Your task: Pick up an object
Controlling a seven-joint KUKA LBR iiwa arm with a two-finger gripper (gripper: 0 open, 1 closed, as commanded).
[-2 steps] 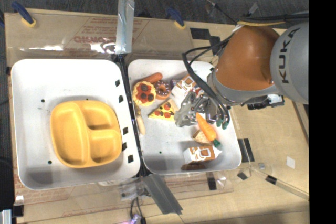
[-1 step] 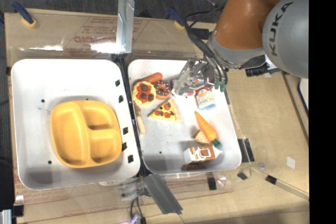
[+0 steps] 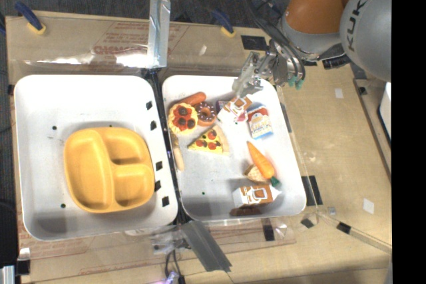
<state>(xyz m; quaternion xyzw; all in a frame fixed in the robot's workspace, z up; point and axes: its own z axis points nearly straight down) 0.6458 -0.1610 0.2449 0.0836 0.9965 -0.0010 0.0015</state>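
Camera view. Right shallow white bin (image 3: 200, 206): toy food crowds the upper half and right wall; bare floor lower left. Orange plastic carrot (image 3: 260, 159) near right wall. Two-finger metal gripper (image 3: 247, 81) over upper rim, grasping nothing visible; opening indeterminate. Left white bin (image 3: 40, 96): yellow divided tray (image 3: 110, 168).

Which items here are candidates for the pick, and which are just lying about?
Part of the job:
- tool, over the right bin's far edge
- round pizza
- pizza slice
- carrot
- small carton
- brown carton

Lying about:
- yellow divided tray in the left bin
- blue clamps on the bench's far edge
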